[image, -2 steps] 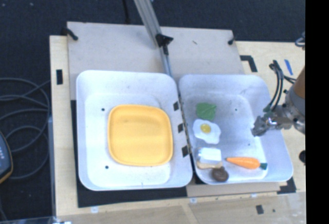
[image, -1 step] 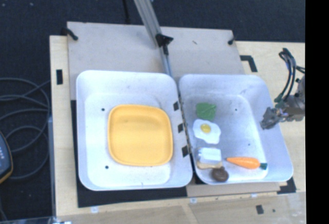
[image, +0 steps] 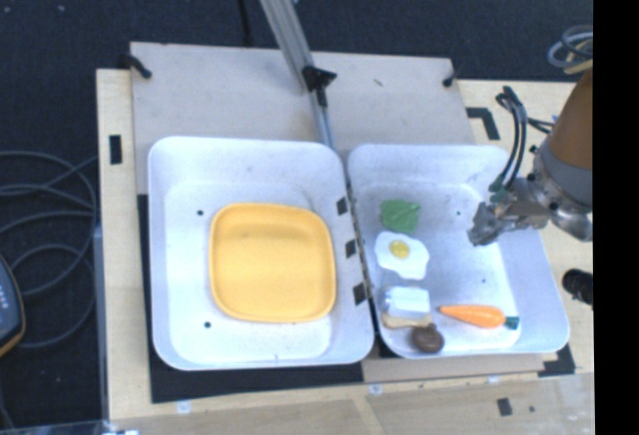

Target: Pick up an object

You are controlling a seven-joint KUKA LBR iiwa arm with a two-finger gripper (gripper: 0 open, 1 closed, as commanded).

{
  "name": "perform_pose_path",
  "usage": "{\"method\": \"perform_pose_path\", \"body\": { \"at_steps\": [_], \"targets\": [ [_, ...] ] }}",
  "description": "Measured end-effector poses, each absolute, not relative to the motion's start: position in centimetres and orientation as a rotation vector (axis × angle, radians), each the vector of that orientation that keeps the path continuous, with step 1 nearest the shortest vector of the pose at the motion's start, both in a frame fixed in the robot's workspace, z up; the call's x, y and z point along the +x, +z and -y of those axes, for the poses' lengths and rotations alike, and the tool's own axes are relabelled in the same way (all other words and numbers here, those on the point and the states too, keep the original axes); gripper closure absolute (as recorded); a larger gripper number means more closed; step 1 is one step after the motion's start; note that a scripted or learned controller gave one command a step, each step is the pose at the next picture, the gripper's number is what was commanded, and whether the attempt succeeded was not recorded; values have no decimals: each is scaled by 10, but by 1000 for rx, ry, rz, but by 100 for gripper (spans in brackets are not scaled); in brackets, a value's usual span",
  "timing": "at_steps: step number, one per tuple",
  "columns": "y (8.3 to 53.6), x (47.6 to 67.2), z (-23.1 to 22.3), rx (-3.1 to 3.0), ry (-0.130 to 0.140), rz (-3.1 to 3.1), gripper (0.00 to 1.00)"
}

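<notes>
The gripper (image: 486, 223) is hovering over the right bin (image: 527, 268); its grasp cannot be told. It should be centring squarely above the carrot (image: 473, 316) before descending.

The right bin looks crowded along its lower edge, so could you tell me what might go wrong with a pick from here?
1. The white block, brown piece and carrot lie close together near the right bin's front wall, so a descent there could nudge a neighbour or hit the wall.
2. The fried egg and green leaf look flat, so the gripper may close above them and come up with nothing.
</notes>
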State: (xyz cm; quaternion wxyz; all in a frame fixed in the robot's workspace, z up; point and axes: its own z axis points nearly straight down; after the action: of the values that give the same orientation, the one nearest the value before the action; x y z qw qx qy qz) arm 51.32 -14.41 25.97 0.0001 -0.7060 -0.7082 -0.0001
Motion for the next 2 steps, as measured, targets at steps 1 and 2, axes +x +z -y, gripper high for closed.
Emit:
{"method": "perform_pose_path", "body": {
  "at_steps": [1, 2],
  "targets": [
    [248, 531, 91, -2217, 0, 2225, 100],
    [248, 539, 43, -2217, -1, 2225, 100]
  ]
}}
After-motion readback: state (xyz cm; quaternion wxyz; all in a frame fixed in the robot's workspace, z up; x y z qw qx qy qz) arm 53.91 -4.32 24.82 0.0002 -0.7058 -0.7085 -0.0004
